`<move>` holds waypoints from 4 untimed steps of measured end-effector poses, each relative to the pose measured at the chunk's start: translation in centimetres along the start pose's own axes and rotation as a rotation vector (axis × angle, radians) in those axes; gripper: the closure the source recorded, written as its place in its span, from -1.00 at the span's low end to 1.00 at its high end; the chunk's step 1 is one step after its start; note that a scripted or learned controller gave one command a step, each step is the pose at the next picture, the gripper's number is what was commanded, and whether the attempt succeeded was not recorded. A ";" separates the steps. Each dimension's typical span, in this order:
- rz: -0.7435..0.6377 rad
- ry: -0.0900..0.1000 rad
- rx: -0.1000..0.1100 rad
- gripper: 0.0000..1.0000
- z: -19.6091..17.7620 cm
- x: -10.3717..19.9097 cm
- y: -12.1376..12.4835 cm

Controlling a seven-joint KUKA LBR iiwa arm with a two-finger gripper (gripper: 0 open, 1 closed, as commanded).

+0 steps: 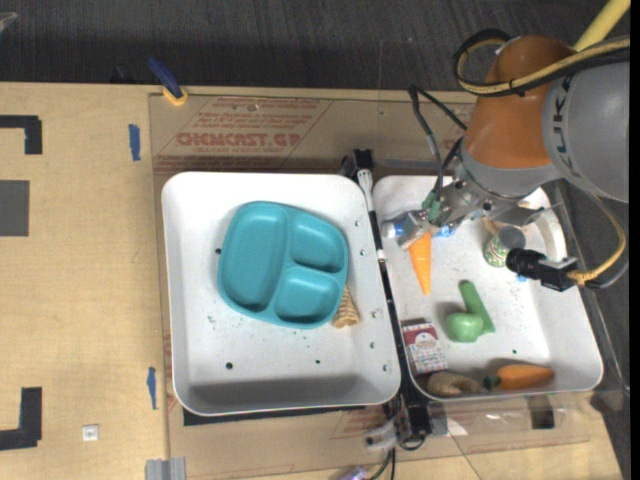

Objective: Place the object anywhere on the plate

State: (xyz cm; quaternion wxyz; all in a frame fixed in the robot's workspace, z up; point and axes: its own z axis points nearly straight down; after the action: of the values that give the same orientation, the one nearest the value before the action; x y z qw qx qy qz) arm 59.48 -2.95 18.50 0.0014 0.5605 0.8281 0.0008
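Lying just below the end effector (440, 213): an orange carrot (421, 260), top end touching or nearly touching the fingertips, pointing down the right bin (560, 308). Hard telling whether gripped; finger opening impossible to judge. Sitting well to the left of the end effector, in the left bin (190, 298): the teal divided plate (283, 263). Reaching in from the right, arm (520, 118) bending down over the right bin's upper part. Lying below-right of the end effector: a green toy (467, 313).
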 end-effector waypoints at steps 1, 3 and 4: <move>0.079 0.001 -0.003 1.00 -2.2 6.2 1.6; 0.357 0.001 -0.001 1.00 -5.8 17.3 8.5; 0.359 0.000 0.001 -1.00 -5.7 17.2 8.5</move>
State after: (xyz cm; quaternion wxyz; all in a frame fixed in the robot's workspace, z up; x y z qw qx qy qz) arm 60.94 16.17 24.20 0.0010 0.6993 0.7148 0.0003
